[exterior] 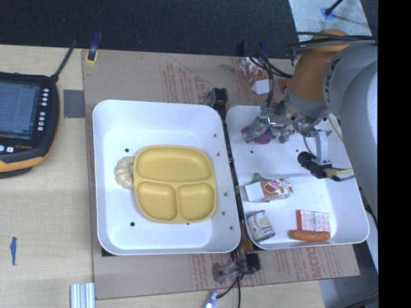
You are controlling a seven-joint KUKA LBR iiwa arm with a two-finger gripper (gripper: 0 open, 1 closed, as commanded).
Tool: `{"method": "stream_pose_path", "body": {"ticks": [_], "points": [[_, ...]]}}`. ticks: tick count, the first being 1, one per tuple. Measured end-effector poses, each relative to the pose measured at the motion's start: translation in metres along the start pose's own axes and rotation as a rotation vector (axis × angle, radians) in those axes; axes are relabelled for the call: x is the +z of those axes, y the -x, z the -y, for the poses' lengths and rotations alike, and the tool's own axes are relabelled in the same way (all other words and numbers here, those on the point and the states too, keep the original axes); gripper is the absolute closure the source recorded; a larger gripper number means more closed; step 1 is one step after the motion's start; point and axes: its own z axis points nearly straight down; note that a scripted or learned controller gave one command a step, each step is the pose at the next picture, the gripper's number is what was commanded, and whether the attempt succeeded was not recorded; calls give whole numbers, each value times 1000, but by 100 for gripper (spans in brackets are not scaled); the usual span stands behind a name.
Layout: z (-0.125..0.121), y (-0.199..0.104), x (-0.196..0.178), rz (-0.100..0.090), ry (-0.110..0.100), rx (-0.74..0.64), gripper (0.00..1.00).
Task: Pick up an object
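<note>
- Although the task names no single object, the claw [264,128] hangs low over the far left corner of the right white bin [343,220], right at a small dark purple lump [252,134], so that lump looks like the target.
- Whether the claw is released or clenched I cannot tell; its tip blends with the purple lump, and nothing is clearly seen between its parts.
- That lump is probably light and soft (its outline is blurred, so this is a guess); a pinch across its middle should serve.
- Nearer in the same bin lie a small white and red printed carton [270,189], a small printed can on its side [261,226], a flat red and white packet [313,220] and, touching that packet's near edge, an orange sausage-shaped piece [309,235].
- Cartons and packet seem light and stiff, best taken across their short sides; the can may roll.
- Beside it, the left white bin [112,226] holds a yellow plastic three-compartment tray [173,183], with a pale ridged shell-like object [124,171] touching its left rim.
- Both bins rest on brown cardboard on the bench [45,236].
</note>
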Motion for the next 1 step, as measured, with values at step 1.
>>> {"method": "stream_pose_path", "body": {"ticks": [1], "points": [[0, -1, 0, -1, -1, -1, 0]]}}
